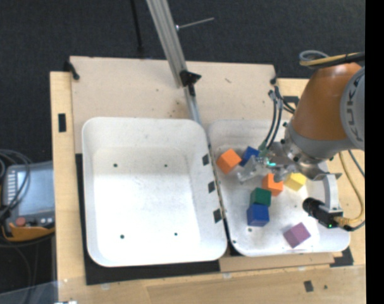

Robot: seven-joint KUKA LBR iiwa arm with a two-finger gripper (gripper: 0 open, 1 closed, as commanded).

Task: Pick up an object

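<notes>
Down in the right bin (242, 242) the gripper (262, 167) hangs low among the blocks, though whether it is released or clenched cannot be told. Relative to the green block (261, 197): a small orange block (274, 183) sits just up and right of it, a blue block (257, 215) touches it just below, a yellow block (295, 182) lies further right, a purple block (297, 234) sits well down-right, a larger orange block (228, 160) lies up-left, and another blue block (249, 155) sits above it
</notes>
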